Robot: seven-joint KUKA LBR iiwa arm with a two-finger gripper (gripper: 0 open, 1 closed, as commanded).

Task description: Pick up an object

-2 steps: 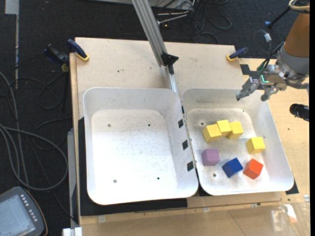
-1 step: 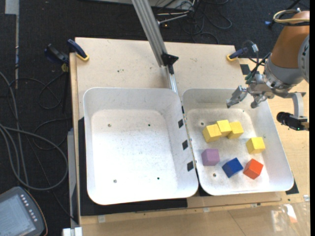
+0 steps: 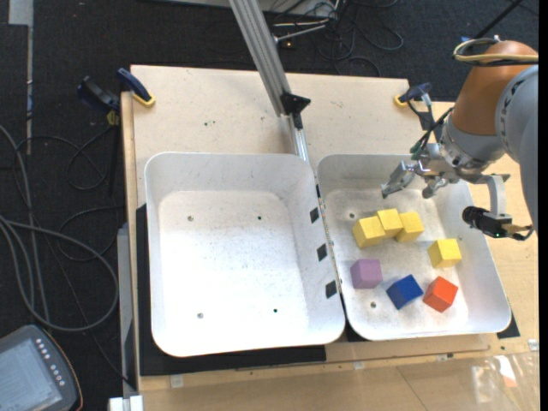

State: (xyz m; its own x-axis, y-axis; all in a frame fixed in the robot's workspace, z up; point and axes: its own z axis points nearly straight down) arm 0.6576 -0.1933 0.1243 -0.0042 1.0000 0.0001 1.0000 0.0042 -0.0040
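Observation:
My gripper hangs over the far part of the right bin, fingers spread open with nothing between them. Just in front of it, three yellow blocks lie in a touching row on the bin floor. A separate yellow cube sits to their right. Nearer the front edge lie a purple cube, a blue cube and an orange-red cube. The gripper is above and slightly behind the yellow row, touching none of the blocks.
The left bin adjoins the right one along a shared rim. A slanted metal pole runs from the top down to the bins' junction. Clamps sit at the bench's far corners.

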